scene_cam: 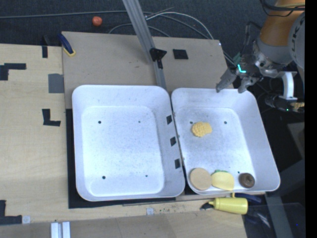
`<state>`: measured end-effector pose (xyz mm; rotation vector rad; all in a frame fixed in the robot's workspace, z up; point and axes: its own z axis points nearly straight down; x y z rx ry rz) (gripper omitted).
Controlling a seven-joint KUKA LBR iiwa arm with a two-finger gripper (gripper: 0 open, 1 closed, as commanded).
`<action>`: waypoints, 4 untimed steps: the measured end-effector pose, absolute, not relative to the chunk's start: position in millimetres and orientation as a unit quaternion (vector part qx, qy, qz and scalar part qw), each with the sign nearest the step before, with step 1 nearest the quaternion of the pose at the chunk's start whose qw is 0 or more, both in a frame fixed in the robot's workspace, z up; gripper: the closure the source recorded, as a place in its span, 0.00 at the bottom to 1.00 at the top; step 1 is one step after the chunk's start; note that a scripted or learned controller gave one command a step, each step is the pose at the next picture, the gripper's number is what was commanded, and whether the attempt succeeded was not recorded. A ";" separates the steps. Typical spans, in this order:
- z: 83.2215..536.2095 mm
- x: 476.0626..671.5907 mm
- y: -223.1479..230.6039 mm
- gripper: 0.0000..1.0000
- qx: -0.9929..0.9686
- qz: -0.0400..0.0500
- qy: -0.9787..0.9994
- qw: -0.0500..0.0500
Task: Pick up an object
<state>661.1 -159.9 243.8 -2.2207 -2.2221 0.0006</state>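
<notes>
**Two white bins, four small things in the right-hand one**

Two shallow white bins sit side by side on the bench. Largest of all is the left bin (121, 142), then the right bin (257, 133) pressed up against it. One grey arm (280, 29) with an orange band reaches in over the right bin's far right corner, and its gripper (232, 83) hangs just above that corner's rim with both fingers spread apart, nothing between them.

Four objects lie in the right bin. One bumpy yellow piece (201, 129) rests alone near the middle. Three more line the near edge: one tan round disc (200, 178), one smooth yellow piece (223, 180) touching it, and one small brown round piece (246, 180) in the near right corner.

Outside, one yellow-handled tool (229, 205) lies just beyond the right bin's near edge, and one small orange ball (97, 20) sits past the bench's far edge.
</notes>
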 end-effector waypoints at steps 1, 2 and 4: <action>243.8 661.1 -159.9 0.00 -0.707 0.000 -0.707 0.000; 192.2 661.3 -169.7 0.00 -0.707 0.002 -0.707 0.002; 94.4 664.4 -169.8 0.00 -0.707 0.002 -0.707 0.002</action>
